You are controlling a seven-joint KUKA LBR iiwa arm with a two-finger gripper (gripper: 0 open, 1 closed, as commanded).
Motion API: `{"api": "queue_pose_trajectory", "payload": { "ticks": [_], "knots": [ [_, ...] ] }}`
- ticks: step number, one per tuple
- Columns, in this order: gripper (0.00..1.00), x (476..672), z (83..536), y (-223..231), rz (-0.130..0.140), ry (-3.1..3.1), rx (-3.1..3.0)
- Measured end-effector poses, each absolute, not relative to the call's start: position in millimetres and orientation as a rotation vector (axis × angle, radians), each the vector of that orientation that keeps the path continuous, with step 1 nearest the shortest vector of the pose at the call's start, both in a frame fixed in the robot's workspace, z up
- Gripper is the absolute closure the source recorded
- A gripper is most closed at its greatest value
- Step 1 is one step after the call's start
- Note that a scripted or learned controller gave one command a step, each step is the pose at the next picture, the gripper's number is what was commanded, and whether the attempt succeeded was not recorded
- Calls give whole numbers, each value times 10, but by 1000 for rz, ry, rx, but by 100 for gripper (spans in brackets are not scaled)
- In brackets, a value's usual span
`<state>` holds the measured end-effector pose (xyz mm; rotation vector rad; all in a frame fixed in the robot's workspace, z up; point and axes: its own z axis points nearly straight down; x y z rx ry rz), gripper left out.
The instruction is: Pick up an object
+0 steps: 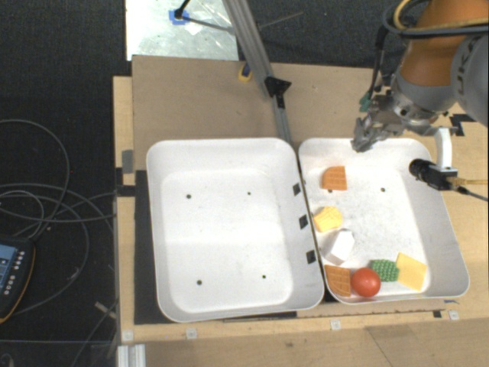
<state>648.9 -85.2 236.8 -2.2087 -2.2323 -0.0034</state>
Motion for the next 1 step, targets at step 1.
{"api": "queue_pose_trajectory", "payload": {
  "ticks": [1],
  "knots": [
    [100, 6462, 2423, -400, -4, -2233, -2210]
  ]
}}
